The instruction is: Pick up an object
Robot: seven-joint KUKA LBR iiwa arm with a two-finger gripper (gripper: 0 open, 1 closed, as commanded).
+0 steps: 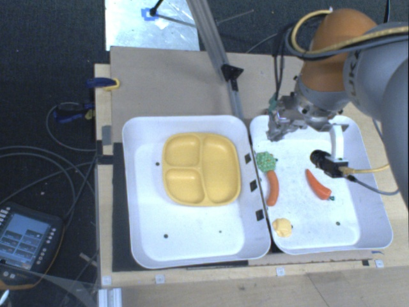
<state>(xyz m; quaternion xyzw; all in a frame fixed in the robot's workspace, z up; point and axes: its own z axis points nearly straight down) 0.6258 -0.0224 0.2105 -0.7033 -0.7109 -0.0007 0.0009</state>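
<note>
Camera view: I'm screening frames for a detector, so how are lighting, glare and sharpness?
Camera view: lighting even and soft, no harsh shadows in the right bin; yellow plate shows mild sheen, no blown glare; a bright washed-out floor patch at top; overall slightly soft, gripper detail blurry.

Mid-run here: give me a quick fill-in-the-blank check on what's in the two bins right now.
1. The yellow divided plate lies in the ____ bin.
2. The plate has ____ compartments.
3. The green toy touches the top end of an ____ sausage-shaped toy.
4. The gripper is over the ____ bin.

Missing words: left; three; orange; right
</note>
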